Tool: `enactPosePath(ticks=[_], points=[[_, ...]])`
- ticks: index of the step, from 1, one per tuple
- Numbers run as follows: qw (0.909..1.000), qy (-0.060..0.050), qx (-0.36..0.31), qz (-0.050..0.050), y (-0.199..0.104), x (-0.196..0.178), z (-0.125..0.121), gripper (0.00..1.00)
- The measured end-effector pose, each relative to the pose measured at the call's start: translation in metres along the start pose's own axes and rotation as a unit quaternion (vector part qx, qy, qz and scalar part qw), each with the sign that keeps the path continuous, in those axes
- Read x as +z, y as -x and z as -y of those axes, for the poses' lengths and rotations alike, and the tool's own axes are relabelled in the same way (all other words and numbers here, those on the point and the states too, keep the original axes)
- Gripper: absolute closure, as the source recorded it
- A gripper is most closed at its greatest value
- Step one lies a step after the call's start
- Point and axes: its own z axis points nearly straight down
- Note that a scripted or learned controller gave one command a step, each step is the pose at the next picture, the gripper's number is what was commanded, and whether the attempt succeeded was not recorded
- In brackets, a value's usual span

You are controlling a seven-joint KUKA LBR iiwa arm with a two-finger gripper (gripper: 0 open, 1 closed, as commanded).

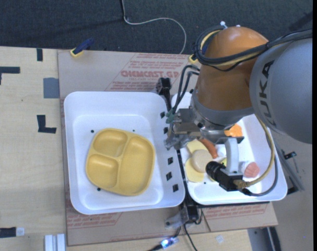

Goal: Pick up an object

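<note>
Overhead, scene by label:
Arm: the grey body with its orange band [232, 67] is seen reaching over the right bin [270, 190].
Tool [213, 156]: lowered among the bin's contents; whether it is apart or together cannot be told, as the wrist masks it.
Objects: a pale round piece [199, 162] lies directly beneath the tool, an orange piece [234, 132] just beside it, and possibly a pink item [250, 169] nearby.
Left bin [74, 109]: a yellow divided plate [120, 161] is seen well apart from the tool.
Worktop [22, 140]: tan.
</note>
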Motion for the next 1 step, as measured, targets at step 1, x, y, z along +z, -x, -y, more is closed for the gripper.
enactPosePath(ticks=[1], points=[[0.9999,0.01,-0.001,-0.002,-0.0188,-0.1054,-0.0011,1.0]])
